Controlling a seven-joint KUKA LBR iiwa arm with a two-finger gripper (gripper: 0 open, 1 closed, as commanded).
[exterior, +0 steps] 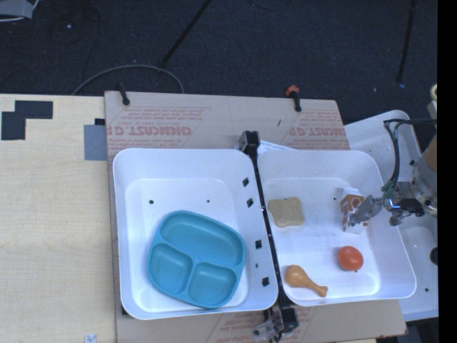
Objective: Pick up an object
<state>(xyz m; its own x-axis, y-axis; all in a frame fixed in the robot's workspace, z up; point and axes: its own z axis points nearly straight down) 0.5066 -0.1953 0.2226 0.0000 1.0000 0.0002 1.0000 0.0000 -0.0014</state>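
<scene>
- Drumstick toy [305, 279], tan-orange: lies in the right bin [400, 284], near its front wall, bulb end toward the divider between the bins.
- Tomato-like red ball [350, 259]: right bin, just right of the drumstick toy and apart from it, resting on the bin floor.
- Blue divided plate [196, 259], three compartments: lies flat in the left bin [132, 191], toward its front, turned at a slant to the bin walls.
- Beige bread-slice toy [286, 211]: right bin, left-centre, close to the divider, touching nothing else.
- Small carton [352, 209], white with brown-orange print: right bin, toward its right side, behind the red ball; the arm's tip sits right against it.
- Gripper [371, 207]: reaches in from the right, low over the right bin beside the small carton. Whether the jaws are spread or pinching cannot be told, and no object is seen between them.
- Cardboard sheet [214, 123], printed: lies under both bins on the pale wooden bench [50, 213].
</scene>
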